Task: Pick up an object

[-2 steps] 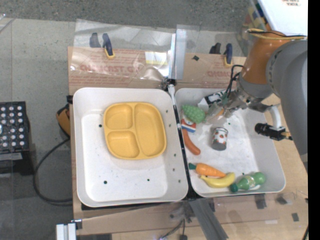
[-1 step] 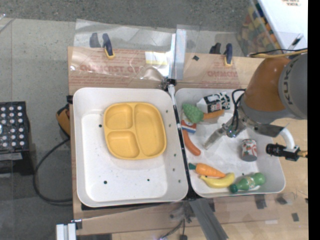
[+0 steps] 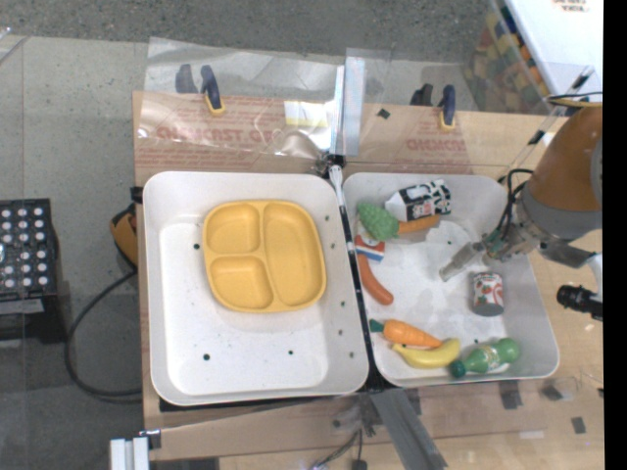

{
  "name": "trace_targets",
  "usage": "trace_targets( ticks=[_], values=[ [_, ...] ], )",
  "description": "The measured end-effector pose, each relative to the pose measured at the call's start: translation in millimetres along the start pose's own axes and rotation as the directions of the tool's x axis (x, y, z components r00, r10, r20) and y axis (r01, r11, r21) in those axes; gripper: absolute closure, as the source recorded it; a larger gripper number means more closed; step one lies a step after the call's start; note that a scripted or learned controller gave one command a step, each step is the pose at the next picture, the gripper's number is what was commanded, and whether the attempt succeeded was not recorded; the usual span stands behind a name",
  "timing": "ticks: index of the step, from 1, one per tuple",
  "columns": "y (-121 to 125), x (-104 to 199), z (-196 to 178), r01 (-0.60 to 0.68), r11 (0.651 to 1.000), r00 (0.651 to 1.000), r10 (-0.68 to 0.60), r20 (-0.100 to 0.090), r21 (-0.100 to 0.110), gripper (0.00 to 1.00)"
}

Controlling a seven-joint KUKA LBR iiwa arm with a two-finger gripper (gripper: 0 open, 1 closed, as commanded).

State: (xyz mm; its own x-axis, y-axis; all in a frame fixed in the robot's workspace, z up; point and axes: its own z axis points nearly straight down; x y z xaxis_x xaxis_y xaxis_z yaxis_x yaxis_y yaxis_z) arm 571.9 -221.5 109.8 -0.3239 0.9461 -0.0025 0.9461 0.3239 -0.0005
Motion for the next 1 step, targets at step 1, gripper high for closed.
trace_targets(
  ticks=[1],
  values=[
    [-48.7, 16.7, 17.2, -0.022, 1.0, 1.0, 0.022, -0.001, 0.001, 0.0]
  ],
)
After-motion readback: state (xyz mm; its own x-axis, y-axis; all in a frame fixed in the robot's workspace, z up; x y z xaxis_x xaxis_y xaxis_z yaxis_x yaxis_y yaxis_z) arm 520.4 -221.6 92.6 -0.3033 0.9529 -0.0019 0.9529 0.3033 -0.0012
